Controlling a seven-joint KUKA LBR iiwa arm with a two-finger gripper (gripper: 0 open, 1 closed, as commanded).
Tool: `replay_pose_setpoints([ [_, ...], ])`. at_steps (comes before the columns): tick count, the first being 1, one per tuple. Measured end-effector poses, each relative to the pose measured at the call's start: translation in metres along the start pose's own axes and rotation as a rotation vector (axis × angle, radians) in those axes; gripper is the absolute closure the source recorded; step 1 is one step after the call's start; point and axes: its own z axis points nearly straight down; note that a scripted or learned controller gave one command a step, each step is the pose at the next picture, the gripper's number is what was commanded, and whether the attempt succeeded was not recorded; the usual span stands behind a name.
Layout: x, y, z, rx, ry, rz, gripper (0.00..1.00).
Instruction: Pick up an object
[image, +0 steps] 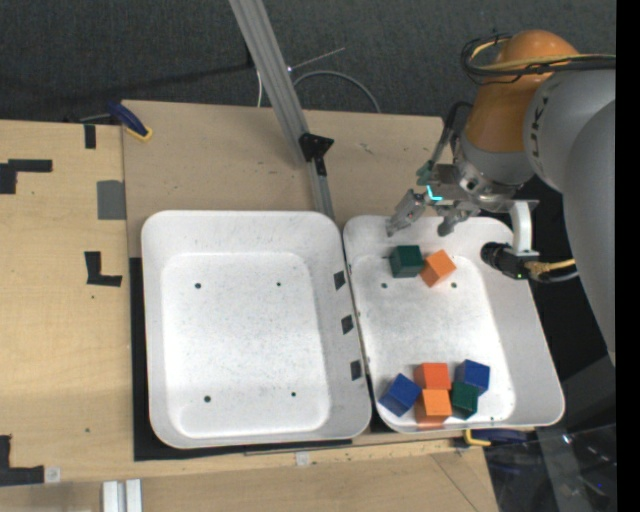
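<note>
Claw (428, 217) open above green block (405, 261)

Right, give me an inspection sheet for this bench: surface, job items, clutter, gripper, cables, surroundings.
Surface: wooden bench bearing two white bins, left bin and right bin.
Job's things: in the right bin, a dark green block and an orange block at the far end; a near-end cluster of blue block, two orange blocks, another blue block and a green block.
Clutter: black tape marks on the bench.
Gripper: gripper open, above the far rim, holding nothing.
Cables: thin wire loop behind the bench.
Surroundings: slanted metal pole, dark floor.
</note>
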Motion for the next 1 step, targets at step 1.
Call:
replay_pose_setpoints([
  [1,-0.0001,0.0011,-0.0031,-0.005,-0.001,-0.001,0.0],
])
